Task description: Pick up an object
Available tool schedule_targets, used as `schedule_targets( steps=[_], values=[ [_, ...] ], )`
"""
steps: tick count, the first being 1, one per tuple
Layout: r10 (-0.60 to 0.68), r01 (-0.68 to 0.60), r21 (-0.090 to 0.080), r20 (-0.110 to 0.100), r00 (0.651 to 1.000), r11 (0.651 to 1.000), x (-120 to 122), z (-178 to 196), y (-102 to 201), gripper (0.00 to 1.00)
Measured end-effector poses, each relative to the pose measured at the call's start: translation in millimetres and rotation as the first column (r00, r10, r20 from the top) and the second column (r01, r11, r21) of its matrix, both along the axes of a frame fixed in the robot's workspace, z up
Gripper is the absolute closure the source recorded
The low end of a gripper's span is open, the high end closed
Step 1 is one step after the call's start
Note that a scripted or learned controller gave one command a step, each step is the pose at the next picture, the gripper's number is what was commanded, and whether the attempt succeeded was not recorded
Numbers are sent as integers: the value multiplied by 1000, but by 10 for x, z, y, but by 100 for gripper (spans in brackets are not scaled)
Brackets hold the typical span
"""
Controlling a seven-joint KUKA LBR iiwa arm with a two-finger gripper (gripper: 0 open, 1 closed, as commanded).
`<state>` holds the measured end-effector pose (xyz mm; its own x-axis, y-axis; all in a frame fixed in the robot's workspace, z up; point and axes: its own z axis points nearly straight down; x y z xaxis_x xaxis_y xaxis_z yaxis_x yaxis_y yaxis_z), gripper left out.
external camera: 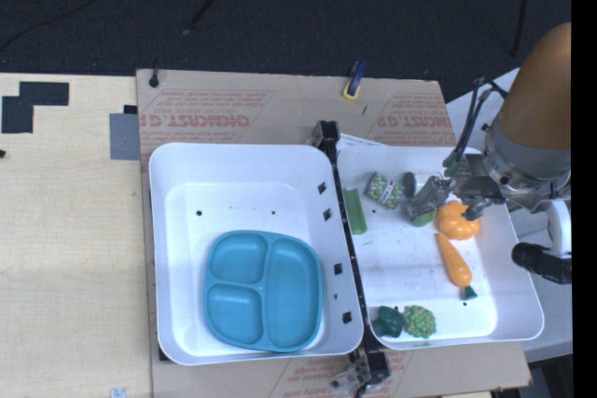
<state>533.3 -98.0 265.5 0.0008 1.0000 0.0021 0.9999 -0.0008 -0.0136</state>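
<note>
The right bin [504, 317] holds several small items. An orange round fruit [457, 222] lies just above an orange carrot [455, 262]. A green and white crumpled piece [382, 189] sits near the back, and a green stick [354, 211] lies along the left wall. Two green leafy pieces [407, 322] rest at the front edge. My gripper [435, 197] reaches in from the right and hangs low over the bin's back middle, right beside the orange fruit, with a small green piece [422, 219] partly hidden under it.
The left bin [177, 200] holds a blue divided plate [263, 290]. A black divider [338, 228] runs between the bins. The grey arm with its orange band [548, 89] covers the right bin's back right corner. A yellow and blue clamp [354, 81] sits on the cardboard's far edge.
</note>
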Motion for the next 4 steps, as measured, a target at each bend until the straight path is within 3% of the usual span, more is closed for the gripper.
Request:
schedule_targets(
  steps=[1,2,4],
  values=[
    [2,-2,-1,10,1000,1000,18,56,-2,0],
    [1,-1,0,5,1000,1000,-68,-544,-15,0],
    [1,-1,0,7,1000,1000,-16,-1468,-8,0]
  ],
)
